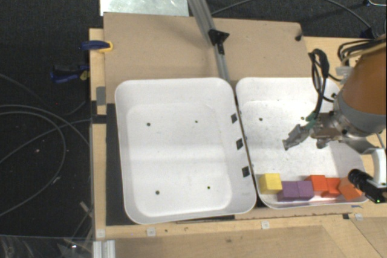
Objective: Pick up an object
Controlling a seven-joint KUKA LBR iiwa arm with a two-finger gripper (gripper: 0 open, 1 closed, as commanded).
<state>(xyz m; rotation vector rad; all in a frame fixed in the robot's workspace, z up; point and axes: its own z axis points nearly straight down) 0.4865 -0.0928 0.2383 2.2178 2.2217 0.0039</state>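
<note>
— Two white bins sit side by side on the bench point(157, 45), correct? Is any writing on them?

— None that can be read. The left bin point(181, 148) has only small dark dots on its floor; the right bin point(275, 112) has a few specks as well. Dark clips mark the seam where the two rims meet.

— What does the observer see of the surface and the room?

— The bench top is tan board, edged in pale wood. Around it lies dark carpet with loose cables on the left, and a blue clamp point(97, 45) grips the board's left edge. A grey pole point(199, 9) slants down from the top to the bins' far rims.

— Where are the objects?

— All are in the right bin, lined up along its near wall. From left to right: a yellow block point(270, 182), a purple block point(295, 190) touching it, then orange blocks point(329, 186). The row's long axis runs left to right along that wall; the purple block lies lengthwise in the same direction.

— And the gripper?

— The gripper point(295, 137) hangs over the right bin's middle, pointing left, apart from the blocks and behind them. Its fingertips appear close together, a narrow gap at most, with nothing between them. The arm point(366, 93), orange-banded, enters from the right.
</note>
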